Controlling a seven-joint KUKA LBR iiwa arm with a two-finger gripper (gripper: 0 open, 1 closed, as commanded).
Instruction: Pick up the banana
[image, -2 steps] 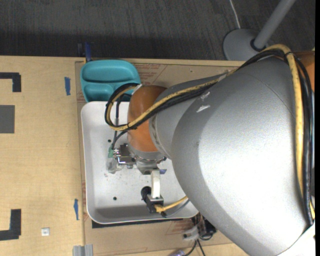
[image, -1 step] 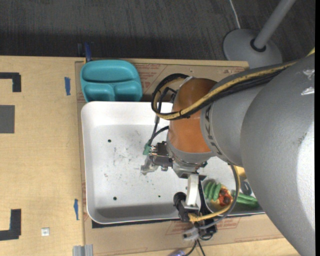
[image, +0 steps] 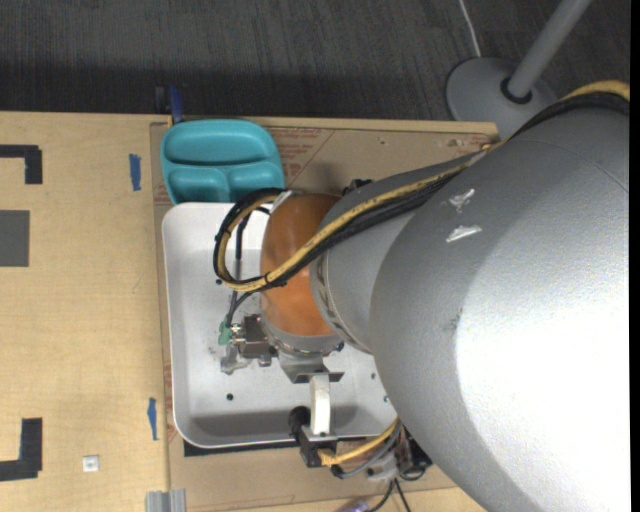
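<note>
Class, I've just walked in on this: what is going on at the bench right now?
A grey robot arm with an orange band reaches in from the right and hangs low over a shallow white bin. Its bulk covers most of that bin, so the gripper's state cannot be judged, and I cannot see the banana it is meant to pick up. A teal plastic tray sits just beyond the bin's far edge, on the cardboard-covered bench.

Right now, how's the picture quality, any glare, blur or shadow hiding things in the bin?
In the camera view, the lighting is even and the focus fairly sharp; the grey arm looms large, nearest the camera, and covers much of the white bin. Soft sheen on the arm's shell, no harsh glare. The arm throws a faint shadow on the bin floor. The teal tray reads clearly.
</note>
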